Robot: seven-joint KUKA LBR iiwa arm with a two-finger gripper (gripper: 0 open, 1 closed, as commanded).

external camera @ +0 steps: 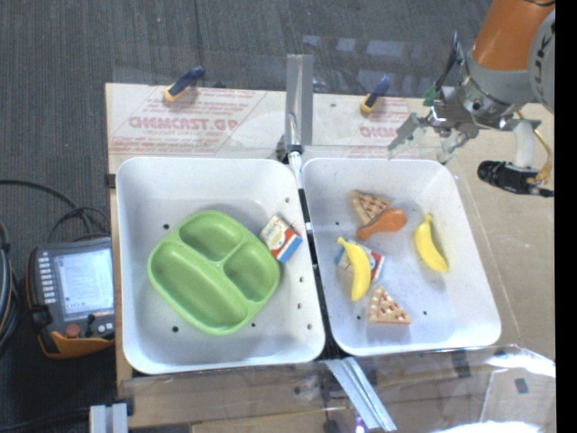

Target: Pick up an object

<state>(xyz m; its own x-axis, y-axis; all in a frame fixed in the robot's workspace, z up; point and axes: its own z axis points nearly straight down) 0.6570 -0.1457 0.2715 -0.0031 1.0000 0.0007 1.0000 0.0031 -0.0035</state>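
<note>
My gripper (421, 150) hangs open over the back rim of the right bin (469, 242), with nothing between its spread fingers. Below it in that bin lie a waffle wedge (367, 206), a brown drumstick (383, 223) and a yellow banana (431, 246) near the right wall. A second banana (357, 267) rests across a small red and blue carton (373, 264). Another waffle wedge (386, 307) lies nearer the front. All these objects are apart from the gripper.
The left bin (144, 188) holds a green divided plate (215, 271) and a small carton (281, 239) by the dividing wall. Clamps (183, 83) sit on the board behind the bins. A teach pendant (77, 289) lies at the far left.
</note>
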